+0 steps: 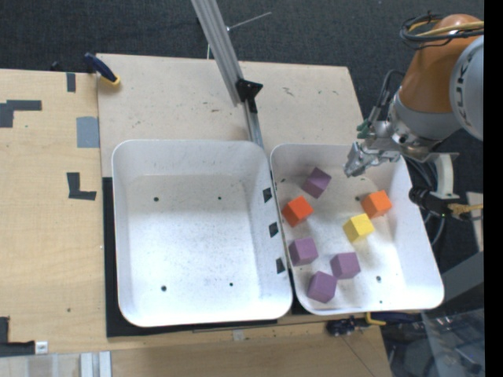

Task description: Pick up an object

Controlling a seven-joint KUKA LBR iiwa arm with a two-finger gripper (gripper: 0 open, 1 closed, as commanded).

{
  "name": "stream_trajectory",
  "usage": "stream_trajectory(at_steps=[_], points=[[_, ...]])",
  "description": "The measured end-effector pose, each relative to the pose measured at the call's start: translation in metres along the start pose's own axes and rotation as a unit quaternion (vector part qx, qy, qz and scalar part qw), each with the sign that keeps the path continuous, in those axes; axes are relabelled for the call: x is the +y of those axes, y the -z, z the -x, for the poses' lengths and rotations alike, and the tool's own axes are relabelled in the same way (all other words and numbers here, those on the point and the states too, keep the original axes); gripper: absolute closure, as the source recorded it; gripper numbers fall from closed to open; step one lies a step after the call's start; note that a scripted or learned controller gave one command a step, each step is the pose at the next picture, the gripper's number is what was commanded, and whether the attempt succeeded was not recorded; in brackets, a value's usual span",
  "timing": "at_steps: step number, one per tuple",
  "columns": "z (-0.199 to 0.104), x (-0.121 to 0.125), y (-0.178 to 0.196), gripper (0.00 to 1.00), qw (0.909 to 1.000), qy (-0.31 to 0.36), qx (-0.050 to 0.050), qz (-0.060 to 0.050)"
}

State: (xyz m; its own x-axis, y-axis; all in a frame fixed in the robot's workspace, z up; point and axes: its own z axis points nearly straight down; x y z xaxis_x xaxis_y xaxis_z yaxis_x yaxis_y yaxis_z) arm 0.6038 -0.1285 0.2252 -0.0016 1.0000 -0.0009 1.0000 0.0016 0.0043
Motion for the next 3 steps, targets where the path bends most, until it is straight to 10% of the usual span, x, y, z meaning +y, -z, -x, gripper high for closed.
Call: stream_trajectory(at_steps=[3], points=[[-0.153,0.0,0.005,1.0,1.0,0.002,0.001,-0.003]])
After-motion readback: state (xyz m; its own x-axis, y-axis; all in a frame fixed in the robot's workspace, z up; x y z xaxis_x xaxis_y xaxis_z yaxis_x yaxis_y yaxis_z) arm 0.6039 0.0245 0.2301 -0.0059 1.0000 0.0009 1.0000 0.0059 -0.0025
